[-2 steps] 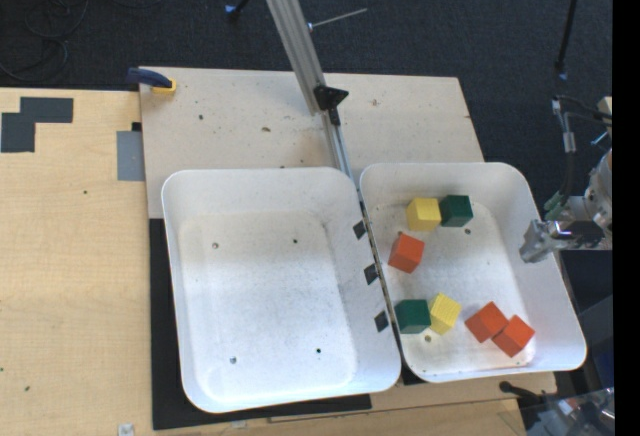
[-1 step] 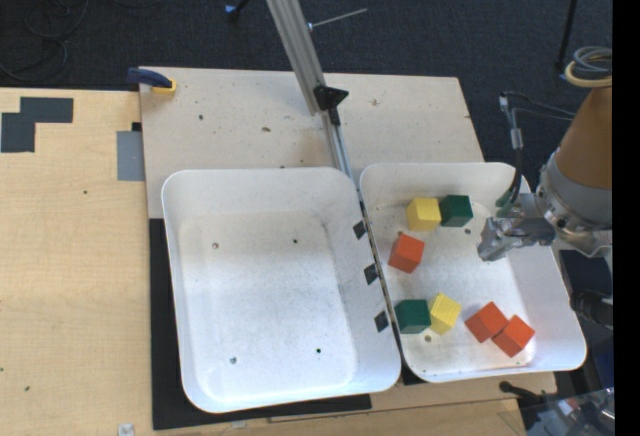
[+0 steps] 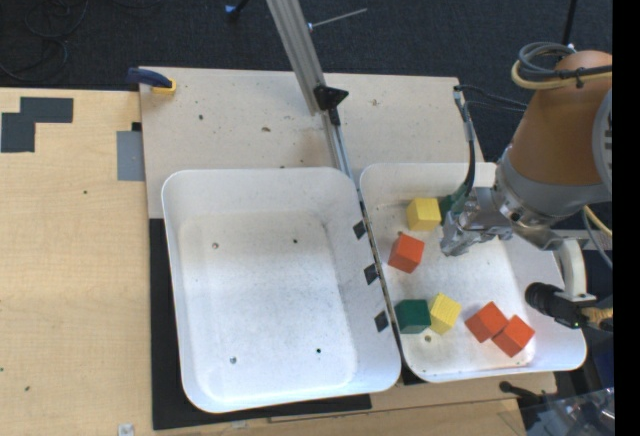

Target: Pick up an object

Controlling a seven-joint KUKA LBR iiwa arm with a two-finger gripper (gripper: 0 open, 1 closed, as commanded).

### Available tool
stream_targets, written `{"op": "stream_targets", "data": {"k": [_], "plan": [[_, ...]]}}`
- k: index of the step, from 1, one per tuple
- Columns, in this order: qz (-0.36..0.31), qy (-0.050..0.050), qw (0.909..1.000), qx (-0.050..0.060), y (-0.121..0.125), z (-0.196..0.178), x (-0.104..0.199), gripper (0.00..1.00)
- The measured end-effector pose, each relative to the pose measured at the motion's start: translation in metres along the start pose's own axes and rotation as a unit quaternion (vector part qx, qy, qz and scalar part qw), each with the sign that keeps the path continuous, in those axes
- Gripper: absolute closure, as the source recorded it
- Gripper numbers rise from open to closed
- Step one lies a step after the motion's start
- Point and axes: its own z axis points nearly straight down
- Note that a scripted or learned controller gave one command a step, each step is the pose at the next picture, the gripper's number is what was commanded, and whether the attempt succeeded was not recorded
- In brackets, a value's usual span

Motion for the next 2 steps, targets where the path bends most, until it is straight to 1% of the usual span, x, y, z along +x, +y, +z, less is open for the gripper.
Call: {"op": "stream_targets", "data": {"k": [1,2], "plan": [[0.0,0.0,1.0,0.0,0.001,-0.004,0.046,1.0],[-0.001,0.0,1.0,0.001,-0.001,0.002,0.109,1.0]]}}
